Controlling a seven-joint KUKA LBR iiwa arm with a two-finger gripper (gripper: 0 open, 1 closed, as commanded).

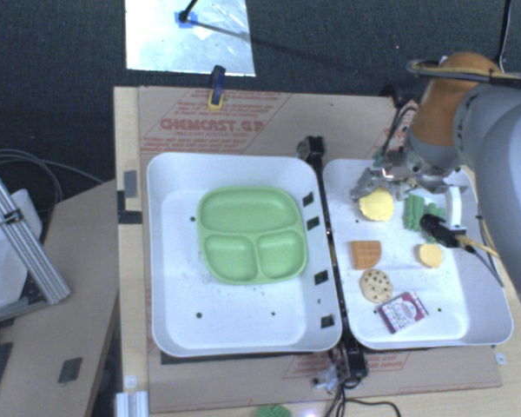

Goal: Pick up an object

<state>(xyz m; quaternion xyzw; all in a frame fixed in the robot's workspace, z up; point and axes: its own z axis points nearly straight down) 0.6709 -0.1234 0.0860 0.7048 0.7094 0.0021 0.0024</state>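
Note:
My gripper [384, 181] hangs over the far part of the right bin [482, 315], at the end of the grey arm with its orange band [447, 102]. Directly beneath and in front of it lies a round yellow object [377, 206], touching or nearly touching the gripper's tip. A green object [419, 211] lies just right of that. Nearer the front are an orange cracker [366, 254], a small yellow piece [431, 255], a chocolate-chip cookie [376, 285] and a red packet [403, 312].
The left bin [169, 311] holds a green divided plate [250, 234]. A black hinge strip [326, 233] runs between the bins. The arm's bulk covers the right bin's far right corner. Cardboard lies under both bins.

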